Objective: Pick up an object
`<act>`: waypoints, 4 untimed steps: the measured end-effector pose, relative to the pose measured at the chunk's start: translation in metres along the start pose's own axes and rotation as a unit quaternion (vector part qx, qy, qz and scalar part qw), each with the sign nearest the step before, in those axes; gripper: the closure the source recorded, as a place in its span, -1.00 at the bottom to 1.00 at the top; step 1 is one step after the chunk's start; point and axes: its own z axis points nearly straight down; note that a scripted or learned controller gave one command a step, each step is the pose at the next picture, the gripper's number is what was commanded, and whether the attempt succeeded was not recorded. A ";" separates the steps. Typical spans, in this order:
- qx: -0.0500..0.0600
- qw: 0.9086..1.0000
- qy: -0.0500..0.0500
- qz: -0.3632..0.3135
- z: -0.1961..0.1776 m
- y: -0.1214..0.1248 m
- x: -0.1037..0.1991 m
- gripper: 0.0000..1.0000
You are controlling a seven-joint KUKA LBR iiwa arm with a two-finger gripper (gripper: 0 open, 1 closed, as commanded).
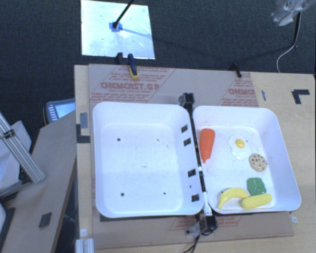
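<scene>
Camera view: a pale grey gripper (pixel 288 11) shows blurred at the frame's top corner, well beyond the far rim of the right bin (pixel 285 163). Open or closed: cannot tell at this blur. Nothing is in it that I can see.

All candidates lie in the right bin.
- Carrot (pixel 206 143): along the bin's inner wall, just beside it, pointing toward the near rim.
- Fried egg (pixel 239 146): mid-bin, flat.
- Cookie (pixel 257 161): just beside the egg, toward the outer wall, flat.
- Green piece (pixel 256 185), banana (pixel 230 196) and yellow piece (pixel 256 200): bunched at the near rim, apparently touching.

Step in hand, as I judge it: approach, with no pick begun.

My choice would be the carrot. It stands apart from the rest and has height to close on. I would set the grip across its narrow width, near the thick end. The egg and cookie look too flat to pinch cleanly, and the near-rim bunch risks a double grab.

Edges: the inner wall carries black clips (pixel 187 142) close beside the carrot, so one side of the grip has little room. Come down vertically and bias toward the egg. Bare floor in the bin's far half gives the clearest descent. The left bin (pixel 98 163) adjoins across that wall.
</scene>
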 end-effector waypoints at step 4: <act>-0.007 1.000 -0.002 -0.006 -0.046 0.001 0.000 1.00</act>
